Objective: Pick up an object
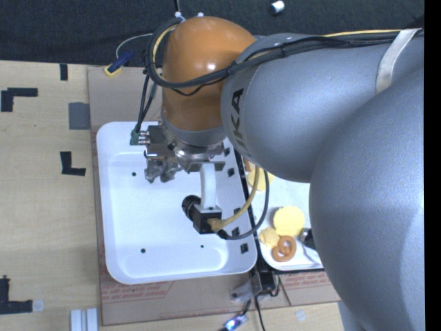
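Your tool point(160, 171) hangs low over the left bin point(124, 219); whether it is spread or pinching anything cannot be told. The things to pick, a yellow lump point(289, 219) and a brown ring point(283, 249), lie in the right bin point(306, 261), beside the arm point(331, 116). This looks like the reaching step. Next you would need to cross over to them. Black lettering on the arm is too skewed to read.

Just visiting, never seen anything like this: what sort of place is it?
Probably a robotics lab test bench: a large grey arm with an orange band reaches over a white bin, black tape marks lie around it, and small yellow pieces sit alongside.
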